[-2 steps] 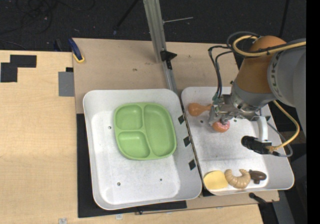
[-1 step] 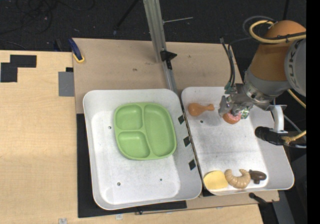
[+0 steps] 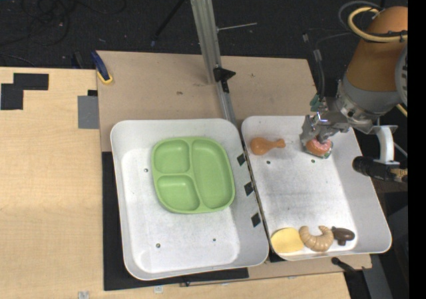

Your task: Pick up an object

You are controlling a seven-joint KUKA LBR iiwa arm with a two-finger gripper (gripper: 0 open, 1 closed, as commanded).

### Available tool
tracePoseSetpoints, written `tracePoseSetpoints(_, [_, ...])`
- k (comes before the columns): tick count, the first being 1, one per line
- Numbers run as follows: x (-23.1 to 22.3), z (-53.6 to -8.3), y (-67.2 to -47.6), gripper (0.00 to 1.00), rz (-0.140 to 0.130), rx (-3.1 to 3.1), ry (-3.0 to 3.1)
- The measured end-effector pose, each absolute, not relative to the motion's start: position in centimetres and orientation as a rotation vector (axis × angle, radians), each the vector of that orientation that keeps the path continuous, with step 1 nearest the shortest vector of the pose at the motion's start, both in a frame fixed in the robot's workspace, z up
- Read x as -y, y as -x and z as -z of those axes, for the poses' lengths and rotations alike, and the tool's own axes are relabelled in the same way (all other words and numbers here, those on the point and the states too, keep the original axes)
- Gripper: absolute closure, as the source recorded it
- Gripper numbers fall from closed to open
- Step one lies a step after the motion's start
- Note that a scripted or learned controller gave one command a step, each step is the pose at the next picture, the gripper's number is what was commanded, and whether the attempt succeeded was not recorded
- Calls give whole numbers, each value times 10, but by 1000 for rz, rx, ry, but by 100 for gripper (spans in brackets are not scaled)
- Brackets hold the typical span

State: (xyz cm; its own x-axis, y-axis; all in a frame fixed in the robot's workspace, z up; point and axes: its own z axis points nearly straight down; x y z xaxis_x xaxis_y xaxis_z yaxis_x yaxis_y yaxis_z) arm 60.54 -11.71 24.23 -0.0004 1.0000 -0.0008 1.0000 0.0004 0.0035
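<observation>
End effector [image 3: 318, 136] sits low over the far end of the right bin [image 3: 363, 188], directly upon a pink-and-orange object [image 3: 319, 147]; its grip state cannot be told. An orange drumstick-shaped toy [image 3: 265, 146] lies beside that object, toward the green divided plate [image 3: 193, 175].

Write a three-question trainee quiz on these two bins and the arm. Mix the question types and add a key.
1. True or false: the green plastic three-compartment plate lies in the left white bin.
2. Multiple choice: the two-finger gripper sits over which item? A) the orange drumstick-shaped toy; B) the small pink and red round object; C) the yellow flat piece.
3. Fill in: the tan curled shrimp-shaped toy and the dark brown piece lie along the ____ edge of the right white bin.

Key: 1 true; 2 B; 3 near (bottom of the view).
</observation>
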Motion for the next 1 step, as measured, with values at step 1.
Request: tracePoseSetpoints(1, [69,-229,-595,100,3,-2230,-2220])
